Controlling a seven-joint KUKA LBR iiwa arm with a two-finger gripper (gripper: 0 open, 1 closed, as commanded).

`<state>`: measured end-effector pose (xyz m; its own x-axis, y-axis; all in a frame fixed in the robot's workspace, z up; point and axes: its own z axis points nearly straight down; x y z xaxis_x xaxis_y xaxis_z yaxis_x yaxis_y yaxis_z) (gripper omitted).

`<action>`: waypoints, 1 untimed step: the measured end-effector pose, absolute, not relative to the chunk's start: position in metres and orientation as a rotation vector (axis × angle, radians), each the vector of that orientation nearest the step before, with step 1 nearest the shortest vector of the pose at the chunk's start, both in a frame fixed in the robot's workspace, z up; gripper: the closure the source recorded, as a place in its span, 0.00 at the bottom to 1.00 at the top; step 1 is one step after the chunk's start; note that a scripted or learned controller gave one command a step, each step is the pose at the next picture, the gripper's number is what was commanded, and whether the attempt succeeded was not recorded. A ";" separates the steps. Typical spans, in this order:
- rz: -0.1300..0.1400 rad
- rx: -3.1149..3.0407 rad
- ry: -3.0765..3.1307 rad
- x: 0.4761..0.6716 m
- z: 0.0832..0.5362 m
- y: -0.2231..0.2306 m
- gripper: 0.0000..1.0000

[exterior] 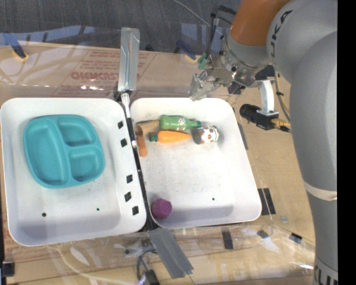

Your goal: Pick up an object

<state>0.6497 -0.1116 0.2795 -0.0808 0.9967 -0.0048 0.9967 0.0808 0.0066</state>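
Objects for picking lie in the right bin (243,177): brown piece (142,141), green bottle (179,122), orange carrot (172,137) and small figure (205,135) clustered near its far wall, purple ball (161,207) at the near-left corner. Left bin (12,159) holds 1 teal divided tray (63,150). Gripper (203,85) hovers above the right bin's far rim, holding nothing, fingers apart.

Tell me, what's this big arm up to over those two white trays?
The grey arm's gripper hangs over the far rim of the right bin, holding nothing. In that bin lie a green bottle, an orange carrot, a small toy and a purple ball. The left bin holds a teal divided plate.
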 end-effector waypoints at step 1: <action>0.004 2.278 2.155 0.585 0.363 -0.159 1.00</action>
